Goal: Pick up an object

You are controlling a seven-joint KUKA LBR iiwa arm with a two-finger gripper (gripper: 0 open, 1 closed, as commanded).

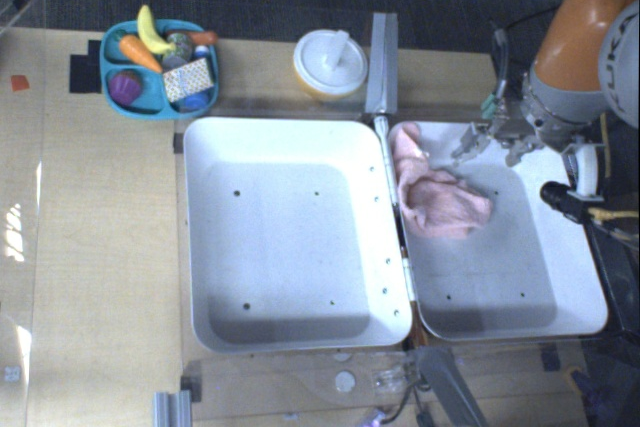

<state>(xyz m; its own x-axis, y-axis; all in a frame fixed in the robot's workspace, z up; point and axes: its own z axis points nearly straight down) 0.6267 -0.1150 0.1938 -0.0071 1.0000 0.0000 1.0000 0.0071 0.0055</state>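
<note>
Starting at the far left, the wooden bench [90, 245] carries a small red patch [19, 83] near its edge and a black square [86, 72] just beside a blue compartment tray [112, 98]. That tray holds toy food: a yellow banana [151, 31], an orange carrot [139, 53], a purple piece [125, 86] and a speckled block [189, 77], along with a few smaller bits too small to name. Further along the back of the bench stands a round container with a white lid [330, 61], just beside a grey metal post [382, 63] that rises where the two bins meet.

The left bin [205, 295] is a shallow white tray with dark dots on its floor. The right bin [560, 305] touches it along a shared rim and holds a crumpled pink cloth [442, 199], lying in the back left part of the bin against the wall next to the divider.

The tool [495, 141] hangs over the back of the right bin, just to the right of the cloth and apart from it. Its two fingers are spread, with nothing between them. Above it, the grey arm with its orange band [585, 25] reaches in from the right.
</note>
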